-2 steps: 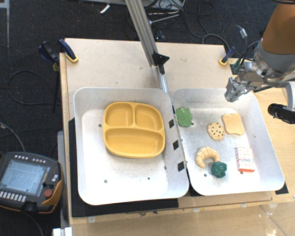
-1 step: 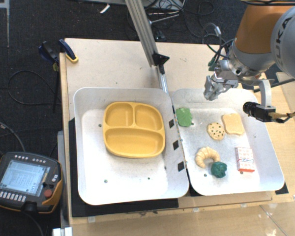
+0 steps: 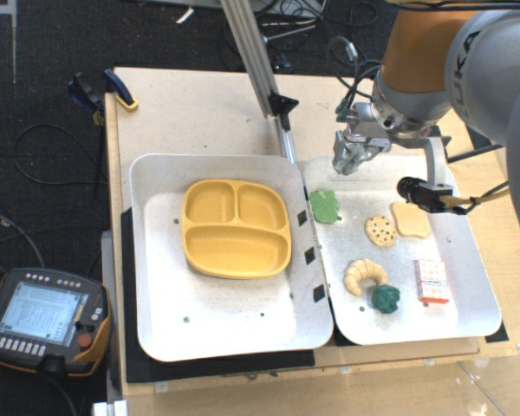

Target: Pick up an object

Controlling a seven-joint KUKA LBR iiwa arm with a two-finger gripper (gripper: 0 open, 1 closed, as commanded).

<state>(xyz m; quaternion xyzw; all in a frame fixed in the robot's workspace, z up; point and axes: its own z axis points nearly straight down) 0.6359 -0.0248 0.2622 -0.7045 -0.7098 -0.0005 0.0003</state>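
Note:
My gripper hangs above the far left corner of the right bin, with nothing visible between its fingers. A light green lump lies just below and left of it. Further right lie a round cookie and a tan toast-shaped piece. Nearer the front sit a croissant, a dark green piece and a small red and white box.
The left bin holds a yellow divided tray. A slanted metal pole rises behind the bins. A teach pendant lies off the bench at the lower left.

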